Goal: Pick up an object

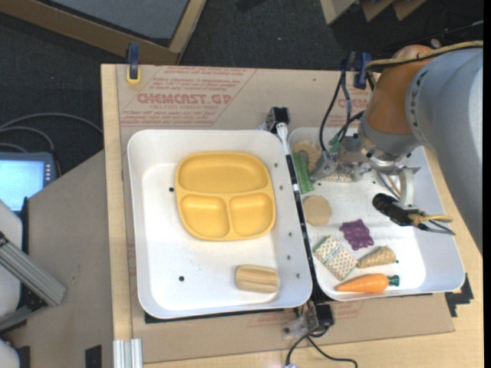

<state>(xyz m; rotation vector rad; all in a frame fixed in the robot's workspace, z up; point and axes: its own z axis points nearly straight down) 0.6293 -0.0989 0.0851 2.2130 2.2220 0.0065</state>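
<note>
Camera view has my gripper (349,167) low at the back of the right bin (441,271), by the green item (302,173); how wide it stands I cannot tell, nor whether it has hold of anything; candidates lie nearer the front: tan disc (316,209), purple piece (357,234), patterned packet (335,257), carrot (365,284); I judge the disc easiest, being apart from its neighbours; I should centre over it and descend squarely before closing.

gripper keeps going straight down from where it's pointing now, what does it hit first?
Probably the right bin's floor near its far-left corner, close to the green item. The gripper points down there, but depth is unclear from this slanted view.
</note>
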